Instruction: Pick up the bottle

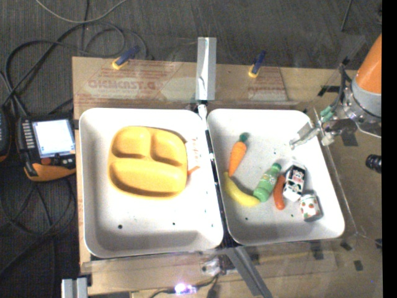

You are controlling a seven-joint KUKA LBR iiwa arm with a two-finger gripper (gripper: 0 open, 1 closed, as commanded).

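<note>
The cardboard sheet [155, 82] behind the bins is showing red printed lettering, too faint and washed out to read properly. Two clips are sitting on it, both blue and yellow: the left clip [124, 57] and the right clip [257, 64].

Two white bins are sitting side by side. The left bin [99, 228] is carrying one yellow divided tray [149, 161] with three compartments. The right bin [322, 228] is holding six things: one carrot [236, 154], one banana [239, 193], one green bottle [267, 182], one small red-orange piece [280, 194], one black-and-white carton [294, 183] with some print I can't read, and one small white box [309, 207] with red spots.

The bottle is lying on its side near the middle of the right bin, its lower end touching the banana, with the red-orange piece just beside it on the right.

The gripper [305, 136] is hanging over the upper right corner of the right bin, well apart from the bottle, nothing between its fingers. They're looking pressed close together.

A small screen device [48, 138] is sitting left of the bench, lit but unreadable.
</note>
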